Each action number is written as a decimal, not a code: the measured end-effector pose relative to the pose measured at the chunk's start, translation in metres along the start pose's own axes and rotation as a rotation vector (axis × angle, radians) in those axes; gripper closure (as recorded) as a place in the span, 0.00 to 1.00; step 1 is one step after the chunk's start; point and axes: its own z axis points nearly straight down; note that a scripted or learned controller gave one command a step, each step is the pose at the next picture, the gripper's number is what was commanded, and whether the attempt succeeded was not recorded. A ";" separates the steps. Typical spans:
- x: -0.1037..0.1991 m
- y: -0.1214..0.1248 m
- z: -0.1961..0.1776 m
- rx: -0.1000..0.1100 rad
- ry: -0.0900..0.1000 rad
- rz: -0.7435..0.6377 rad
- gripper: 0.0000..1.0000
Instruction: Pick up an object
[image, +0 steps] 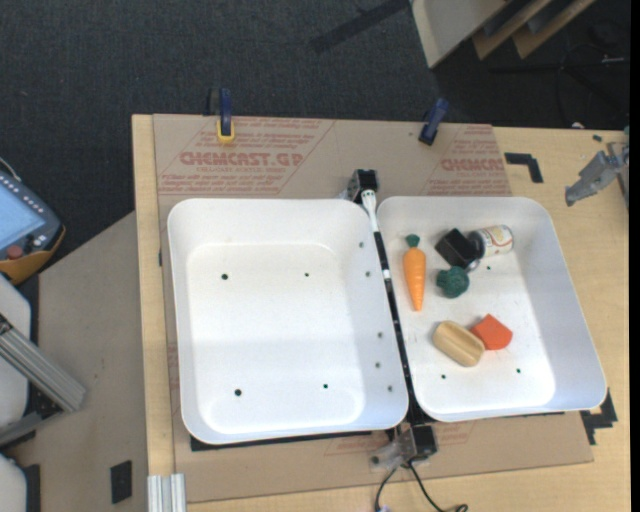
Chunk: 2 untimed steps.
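Note:
The right white bin (566, 330) holds several small objects. An orange carrot (414, 278) lies upright near its left wall. A black block (457, 246) touches a white cylinder (497, 239) at the back. Just below the black block sits a dark green lump (453, 283). Toward the front, a tan loaf-shaped piece (458, 344) rests against an orange block (492, 332). My gripper (596, 176) hangs at the far right edge of the view, over the cardboard beyond the bin's back right corner, well away from every object and holding nothing.
The left white bin (270, 320) sits beside the right one, with a black divider strip (385, 290) between them. Both rest on a cardboard sheet (300, 150) held by a yellow clamp (225, 125) and a blue clamp (433, 120) at the back edge.

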 end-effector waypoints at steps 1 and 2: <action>0.001 -0.001 -0.003 0.009 0.002 -0.001 1.00; 0.016 -0.089 0.000 0.018 0.009 0.005 1.00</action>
